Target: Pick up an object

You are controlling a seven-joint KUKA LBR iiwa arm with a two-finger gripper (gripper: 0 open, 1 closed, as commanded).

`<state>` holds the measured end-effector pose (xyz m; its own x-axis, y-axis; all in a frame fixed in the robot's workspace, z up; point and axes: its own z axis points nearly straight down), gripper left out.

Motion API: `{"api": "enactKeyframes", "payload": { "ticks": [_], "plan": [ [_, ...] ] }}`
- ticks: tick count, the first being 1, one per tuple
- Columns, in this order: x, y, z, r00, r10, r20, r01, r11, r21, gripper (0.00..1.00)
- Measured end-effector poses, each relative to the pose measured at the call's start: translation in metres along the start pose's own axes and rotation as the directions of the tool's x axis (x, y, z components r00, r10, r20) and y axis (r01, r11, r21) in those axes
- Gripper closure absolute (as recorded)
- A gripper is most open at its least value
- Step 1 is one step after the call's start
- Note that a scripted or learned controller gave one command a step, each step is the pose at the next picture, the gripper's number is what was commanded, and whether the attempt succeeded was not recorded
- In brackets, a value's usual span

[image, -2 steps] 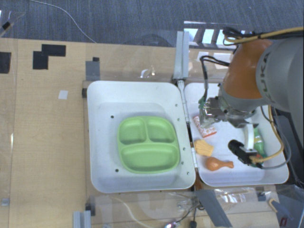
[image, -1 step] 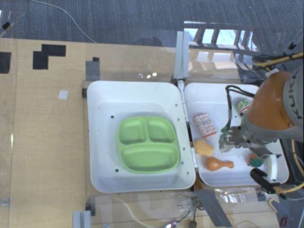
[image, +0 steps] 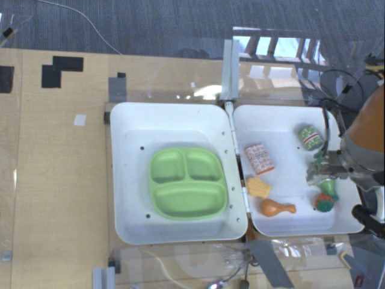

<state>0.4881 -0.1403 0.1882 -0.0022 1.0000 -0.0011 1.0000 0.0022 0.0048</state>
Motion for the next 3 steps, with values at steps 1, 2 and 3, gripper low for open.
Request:
{"api": "enactKeyframes", "payload": {
  "ticks": [1, 2, 3],
  "plan": [
    [-0.065, 0.009, 0.042, 1.000, 0.000, 0.000, 0.000, 1.000, 0.002, 1.00],
    [-0.064, 0.011, 0.031, 1.000, -0.004, 0.002, 0.004, 1.000, -0.003, 1.00],
    [-0.064, 0.013, 0.020, 1.000, -0.007, 0.003, 0.007, 1.000, -0.008, 1.00]
  ]
}}
